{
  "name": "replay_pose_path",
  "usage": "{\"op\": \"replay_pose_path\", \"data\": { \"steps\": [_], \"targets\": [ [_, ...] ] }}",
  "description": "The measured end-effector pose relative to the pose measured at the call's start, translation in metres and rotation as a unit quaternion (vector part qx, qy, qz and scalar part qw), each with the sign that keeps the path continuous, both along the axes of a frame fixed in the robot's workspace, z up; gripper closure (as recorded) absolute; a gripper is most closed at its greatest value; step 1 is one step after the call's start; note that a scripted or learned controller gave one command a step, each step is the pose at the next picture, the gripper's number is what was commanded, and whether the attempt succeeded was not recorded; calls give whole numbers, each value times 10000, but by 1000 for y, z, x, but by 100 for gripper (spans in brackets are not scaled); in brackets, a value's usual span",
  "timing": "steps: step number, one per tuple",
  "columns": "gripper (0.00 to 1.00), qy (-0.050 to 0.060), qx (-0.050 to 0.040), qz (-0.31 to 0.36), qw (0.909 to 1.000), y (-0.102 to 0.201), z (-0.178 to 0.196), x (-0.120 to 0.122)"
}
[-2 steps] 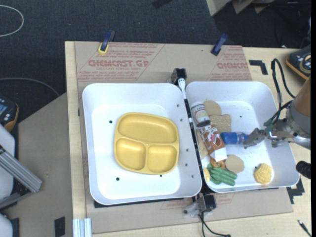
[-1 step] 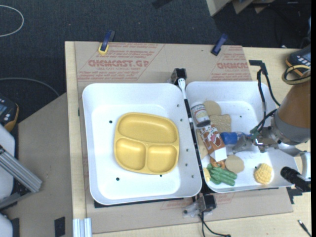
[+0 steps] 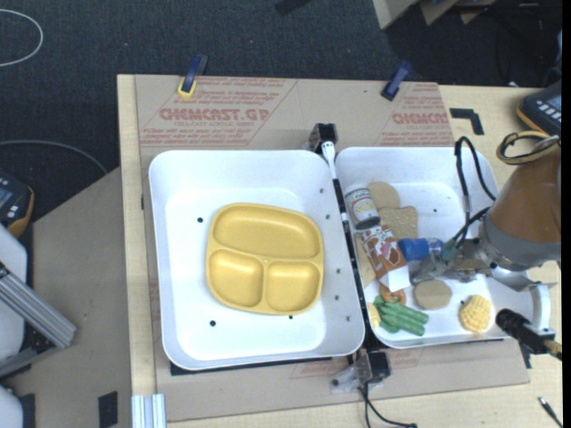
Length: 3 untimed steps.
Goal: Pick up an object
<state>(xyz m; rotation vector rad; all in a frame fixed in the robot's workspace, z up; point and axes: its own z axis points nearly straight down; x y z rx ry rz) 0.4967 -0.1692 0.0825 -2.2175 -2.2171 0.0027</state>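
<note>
- Gripper (image 3: 443,263) sits low inside the right bin (image 3: 419,160), reaching in from the right on the grey arm (image 3: 526,217), just above a round tan disc (image 3: 433,293).
- Fingers blur into the clutter at this slant, so whether they stand apart or together cannot be told, and nothing is plainly seen between them.
- Candidates for the pick all lie in the right bin: a blue object (image 3: 415,248) touching the gripper's tip, a small jar (image 3: 361,207) near the dividing wall, a printed packet (image 3: 384,250), a flat tan slab (image 3: 395,209), green pea pods (image 3: 401,317) and a yellow corn piece (image 3: 476,311) at the near edge.
- Left bin (image 3: 178,239) holds a yellow divided tray (image 3: 264,259), well apart from the tool.
- Nearest targets appear to be the blue object and the tan disc; a clean grasp likely calls for centring over one of them, not straddling both.
- Crowding is the risk: the packet lies just beside the blue object, and a closing finger could catch its edge.
- A straight vertical lift, judged from the shallow walls, should clear the rim without dragging neighbours.
</note>
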Motion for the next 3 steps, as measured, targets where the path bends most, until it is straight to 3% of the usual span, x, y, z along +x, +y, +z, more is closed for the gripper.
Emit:
{"op": "replay_pose_path", "data": {
  "steps": [1, 3],
  "targets": [
    [100, -28, -13, -4, 10000, -1, 12, 1],
    [100, -61, -28, 10, 10000, 9, 101, 6]
  ]
}}
